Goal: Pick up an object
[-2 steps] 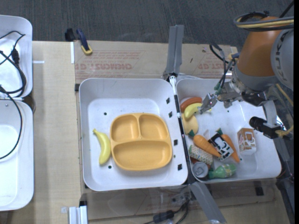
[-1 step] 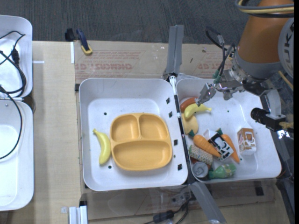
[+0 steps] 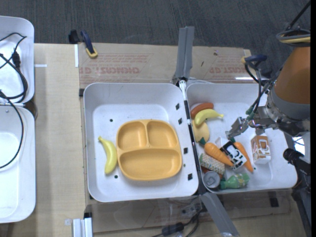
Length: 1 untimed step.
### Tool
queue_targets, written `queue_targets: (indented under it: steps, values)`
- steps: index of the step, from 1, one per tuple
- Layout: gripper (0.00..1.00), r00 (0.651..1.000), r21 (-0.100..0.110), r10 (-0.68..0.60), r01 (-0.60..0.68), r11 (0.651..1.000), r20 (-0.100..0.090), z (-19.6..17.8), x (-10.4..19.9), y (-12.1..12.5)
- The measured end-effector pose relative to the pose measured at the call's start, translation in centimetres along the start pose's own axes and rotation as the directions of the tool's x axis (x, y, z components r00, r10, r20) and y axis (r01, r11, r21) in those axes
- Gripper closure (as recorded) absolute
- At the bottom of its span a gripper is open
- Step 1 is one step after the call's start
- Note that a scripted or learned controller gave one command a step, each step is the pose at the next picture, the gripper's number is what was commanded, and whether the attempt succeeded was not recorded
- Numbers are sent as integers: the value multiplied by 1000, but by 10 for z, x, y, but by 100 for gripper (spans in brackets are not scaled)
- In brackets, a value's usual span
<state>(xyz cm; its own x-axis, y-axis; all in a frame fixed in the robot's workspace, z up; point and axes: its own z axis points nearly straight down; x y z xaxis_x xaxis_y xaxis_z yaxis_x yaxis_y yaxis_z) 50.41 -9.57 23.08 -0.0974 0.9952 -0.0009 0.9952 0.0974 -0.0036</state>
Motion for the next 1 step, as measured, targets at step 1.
queue_targets:
  steps: [1]
  values:
    - [0,998,0,61,-61,998,-1,68,-71,-20]
